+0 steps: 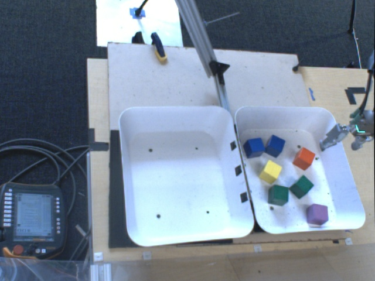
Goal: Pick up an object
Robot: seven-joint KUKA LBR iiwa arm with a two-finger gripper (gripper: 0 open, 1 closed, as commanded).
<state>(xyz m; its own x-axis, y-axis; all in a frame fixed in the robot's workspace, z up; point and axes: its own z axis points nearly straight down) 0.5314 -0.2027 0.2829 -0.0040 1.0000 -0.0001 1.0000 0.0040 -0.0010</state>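
Nearest the front of the right bin point(345, 186) sits a purple block point(317, 213), then two green blocks point(278, 195), a yellow block point(270, 171), an orange block point(303, 158) and two blue blocks point(254, 147). They look light, rigid and flat-sided: pinch opposite faces. The gripper point(331, 138) hovers at the far rim; its state I cannot tell.

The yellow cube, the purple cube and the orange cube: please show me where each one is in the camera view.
yellow cube point(270, 171), camera view, on the middle of its top face.
purple cube point(317, 213), camera view, on the middle of its top face.
orange cube point(303, 158), camera view, on the middle of its top face.
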